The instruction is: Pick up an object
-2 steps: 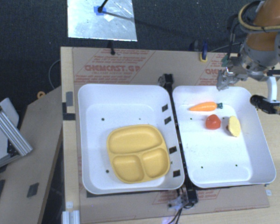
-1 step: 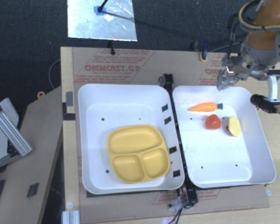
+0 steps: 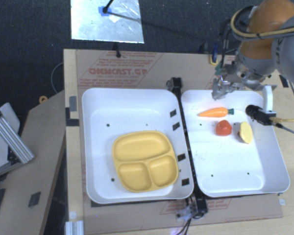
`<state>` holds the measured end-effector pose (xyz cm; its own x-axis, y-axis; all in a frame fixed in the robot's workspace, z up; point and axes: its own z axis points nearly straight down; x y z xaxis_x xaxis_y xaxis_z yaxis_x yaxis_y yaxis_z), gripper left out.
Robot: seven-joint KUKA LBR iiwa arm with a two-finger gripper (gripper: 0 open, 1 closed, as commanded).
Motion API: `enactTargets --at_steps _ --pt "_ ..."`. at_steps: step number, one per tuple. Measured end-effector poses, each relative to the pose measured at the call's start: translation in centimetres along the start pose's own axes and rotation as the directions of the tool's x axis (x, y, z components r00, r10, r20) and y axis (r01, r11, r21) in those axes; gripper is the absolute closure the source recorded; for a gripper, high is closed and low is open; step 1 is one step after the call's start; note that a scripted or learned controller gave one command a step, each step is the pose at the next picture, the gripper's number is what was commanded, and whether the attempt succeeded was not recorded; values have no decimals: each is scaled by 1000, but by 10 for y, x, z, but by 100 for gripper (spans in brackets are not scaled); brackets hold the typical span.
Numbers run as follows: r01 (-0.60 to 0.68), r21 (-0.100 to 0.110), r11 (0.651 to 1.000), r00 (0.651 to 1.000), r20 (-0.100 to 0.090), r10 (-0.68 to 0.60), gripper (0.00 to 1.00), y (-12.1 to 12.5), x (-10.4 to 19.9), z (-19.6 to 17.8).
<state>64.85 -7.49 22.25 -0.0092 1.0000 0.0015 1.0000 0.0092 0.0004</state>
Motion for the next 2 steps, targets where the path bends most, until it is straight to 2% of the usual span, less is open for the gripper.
enactTargets --at_steps 2 --pt "1 -1 1000 1000 0 -1 100 -6 115 2"
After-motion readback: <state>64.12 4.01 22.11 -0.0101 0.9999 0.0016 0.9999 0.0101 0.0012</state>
